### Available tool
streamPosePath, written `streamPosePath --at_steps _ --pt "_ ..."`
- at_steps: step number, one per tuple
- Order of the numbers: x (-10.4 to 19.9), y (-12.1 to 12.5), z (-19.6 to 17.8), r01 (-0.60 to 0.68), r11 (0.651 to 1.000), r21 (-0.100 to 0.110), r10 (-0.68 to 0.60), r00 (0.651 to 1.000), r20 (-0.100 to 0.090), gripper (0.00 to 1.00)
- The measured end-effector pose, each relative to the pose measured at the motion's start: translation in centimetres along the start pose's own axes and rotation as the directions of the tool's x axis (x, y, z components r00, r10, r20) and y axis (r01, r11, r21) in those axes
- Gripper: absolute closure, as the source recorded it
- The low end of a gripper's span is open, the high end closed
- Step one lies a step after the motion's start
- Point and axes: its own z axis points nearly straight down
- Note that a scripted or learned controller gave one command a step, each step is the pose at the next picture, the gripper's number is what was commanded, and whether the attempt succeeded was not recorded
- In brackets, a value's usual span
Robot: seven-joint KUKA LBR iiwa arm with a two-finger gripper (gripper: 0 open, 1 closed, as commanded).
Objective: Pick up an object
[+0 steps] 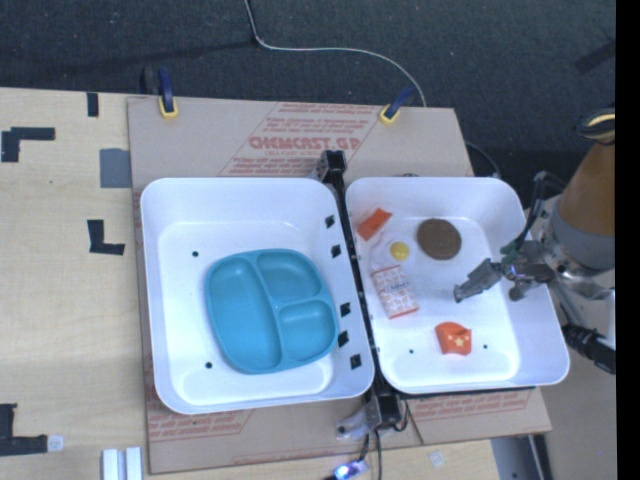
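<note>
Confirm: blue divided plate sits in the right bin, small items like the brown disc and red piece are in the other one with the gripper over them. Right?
Not quite. The camera view shows the blue divided plate in the left bin, not the right. The rest holds: the brown disc and red piece lie in the other bin, the right bin, with the gripper over its floor.

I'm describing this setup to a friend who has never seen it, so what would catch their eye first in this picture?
Most likely the blue divided plate, which sits alone in the left bin. Next come the small things scattered in the right bin: a brown disc, a red piece, an orange piece, a small yellow item and a printed packet. The gripper reaches in from the right over that bin.
</note>
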Motion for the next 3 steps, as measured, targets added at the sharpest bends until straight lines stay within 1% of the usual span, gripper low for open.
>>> streamPosePath --at_steps 1,2,3 --pt "0.4 0.0 6.4 0.000 1.000 0.006 0.000 1.000 -0.002 0.00" --pt "0.4 0.0 11.6 0.000 1.000 -0.002 0.000 1.000 0.001 0.00" --pt "0.4 0.0 10.3 0.001 1.000 -0.004 -0.001 1.000 0.003 1.00"
